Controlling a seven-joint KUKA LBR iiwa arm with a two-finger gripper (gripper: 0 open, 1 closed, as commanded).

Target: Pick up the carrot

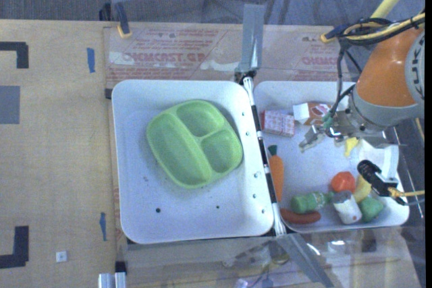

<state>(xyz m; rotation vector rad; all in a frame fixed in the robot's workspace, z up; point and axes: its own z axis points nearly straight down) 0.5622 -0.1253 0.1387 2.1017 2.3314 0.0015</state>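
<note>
The carrot is lying in the right bin, pressed close along that bin's left wall, with its long axis running nearly straight up and down the view. Its green stem end is pointing toward the far side of the bench and its orange tip toward the near side.

Just past the near tip, a red sausage-shaped toy is lying crosswise, and a green vegetable toy is sitting just beside it. Farther right a red tomato-like piece, a white item and another green piece are crowding the near right corner. A small pink packet is resting beyond the stem end, near the bin's far left corner.

The gripper is being held over the middle of the right bin, to the right of the carrot and apart from it; whether its fingers are spread or closed cannot be told, and nothing is seen gripped.

Bare white floor is lying between the carrot and the gripper. The left bin is carrying a green divided plate.
</note>
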